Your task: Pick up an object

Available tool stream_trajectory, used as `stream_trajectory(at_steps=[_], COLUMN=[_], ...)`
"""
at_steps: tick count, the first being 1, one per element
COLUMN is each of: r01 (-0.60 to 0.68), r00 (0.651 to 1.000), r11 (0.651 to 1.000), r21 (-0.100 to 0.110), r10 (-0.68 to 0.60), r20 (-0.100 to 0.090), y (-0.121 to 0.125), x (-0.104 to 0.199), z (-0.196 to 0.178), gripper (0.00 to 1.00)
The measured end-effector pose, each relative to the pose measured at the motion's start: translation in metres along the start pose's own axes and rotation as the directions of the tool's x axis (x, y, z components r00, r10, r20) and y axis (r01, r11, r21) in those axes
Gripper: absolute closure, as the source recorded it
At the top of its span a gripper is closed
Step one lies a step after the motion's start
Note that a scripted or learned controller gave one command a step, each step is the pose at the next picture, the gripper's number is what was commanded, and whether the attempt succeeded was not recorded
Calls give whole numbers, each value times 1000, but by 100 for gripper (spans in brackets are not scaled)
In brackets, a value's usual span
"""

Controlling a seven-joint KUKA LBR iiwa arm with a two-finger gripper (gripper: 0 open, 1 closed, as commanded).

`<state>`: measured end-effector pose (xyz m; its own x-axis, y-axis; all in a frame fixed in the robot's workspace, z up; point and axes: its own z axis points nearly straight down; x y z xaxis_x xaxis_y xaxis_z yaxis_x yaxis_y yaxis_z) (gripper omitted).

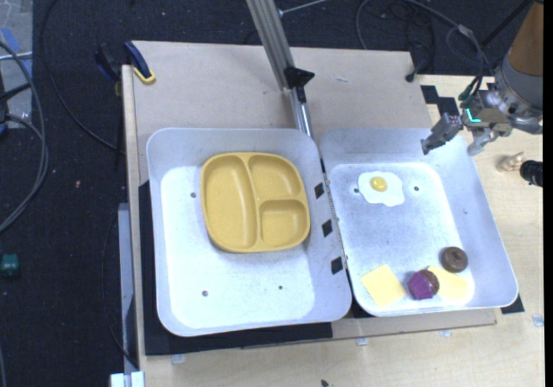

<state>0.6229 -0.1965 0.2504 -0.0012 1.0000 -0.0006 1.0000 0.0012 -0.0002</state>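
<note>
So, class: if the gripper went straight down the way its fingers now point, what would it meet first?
The gripper hangs over the far right corner of the right bin, fingers spread and holding nothing. Going straight down, it would probably meet the bin's sloping wall first, not the fried egg. Depth is unclear from this slanted view.

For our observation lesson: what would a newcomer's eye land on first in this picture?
Likely the yellow divided plate, large in the left bin. Next, the fried egg near the back of the right bin, and the purple piece at its front. The gripper hangs above that bin's far right corner.
</note>
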Motion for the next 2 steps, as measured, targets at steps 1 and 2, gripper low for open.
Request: stream_trajectory(at_steps=[1, 2], r01=[0, -2], r00=[1000, 1000], r11=[1000, 1000], r21=[-1, 6], r10=[0, 2], r20=[0, -1], y=[0, -4], x=[0, -2], z=[0, 63], gripper=[0, 0])
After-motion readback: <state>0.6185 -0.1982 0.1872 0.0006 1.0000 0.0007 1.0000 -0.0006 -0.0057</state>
